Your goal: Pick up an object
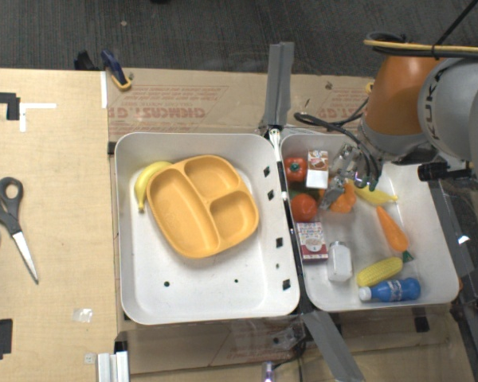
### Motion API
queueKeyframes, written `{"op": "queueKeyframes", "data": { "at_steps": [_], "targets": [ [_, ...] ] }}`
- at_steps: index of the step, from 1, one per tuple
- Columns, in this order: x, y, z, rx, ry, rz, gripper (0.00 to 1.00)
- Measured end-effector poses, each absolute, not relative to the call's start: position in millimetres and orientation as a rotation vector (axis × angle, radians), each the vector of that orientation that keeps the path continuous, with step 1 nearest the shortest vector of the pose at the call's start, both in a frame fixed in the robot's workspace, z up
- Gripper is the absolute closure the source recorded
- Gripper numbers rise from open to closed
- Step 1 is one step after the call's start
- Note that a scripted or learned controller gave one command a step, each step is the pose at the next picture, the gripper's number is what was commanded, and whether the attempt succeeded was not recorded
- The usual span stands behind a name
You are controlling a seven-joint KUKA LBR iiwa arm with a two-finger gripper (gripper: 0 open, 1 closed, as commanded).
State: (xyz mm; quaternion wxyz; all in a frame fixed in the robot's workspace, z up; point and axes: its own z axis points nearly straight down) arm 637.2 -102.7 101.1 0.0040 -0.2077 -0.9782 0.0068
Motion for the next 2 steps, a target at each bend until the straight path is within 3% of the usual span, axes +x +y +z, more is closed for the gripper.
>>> {"op": "queueKeyframes", "data": {
  "at_steps": [1,2],
  "targets": [
    [580.5,-98,92,-0.764,-3.049,0.002,1.0],
    [585.3,-17,198,-0.628,-3.081,-0.001,1.0]
  ]
}}
